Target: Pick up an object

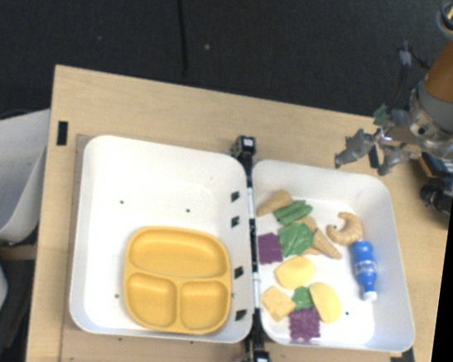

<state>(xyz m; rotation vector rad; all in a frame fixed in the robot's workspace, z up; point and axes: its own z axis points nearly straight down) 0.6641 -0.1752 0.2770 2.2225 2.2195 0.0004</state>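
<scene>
A grey robot arm with an orange band reaches in from the right, its hand (370, 152) hanging above the counter (177, 115) just beyond the far rim of the right bin (374, 322), fingers spread wide and gripping nothing. The right bin carries a loose heap of toy food: a blue bottle (363, 269) near the right wall, a tan croissant (347, 227) beside it, green leaves (293, 213), yellow pieces (295, 272), and purple squares (269, 247) toward the dividing edge. The left bin (127, 170) carries a yellow compartment tray (178, 278) at its near side. The hand and the heap are well apart.
</scene>
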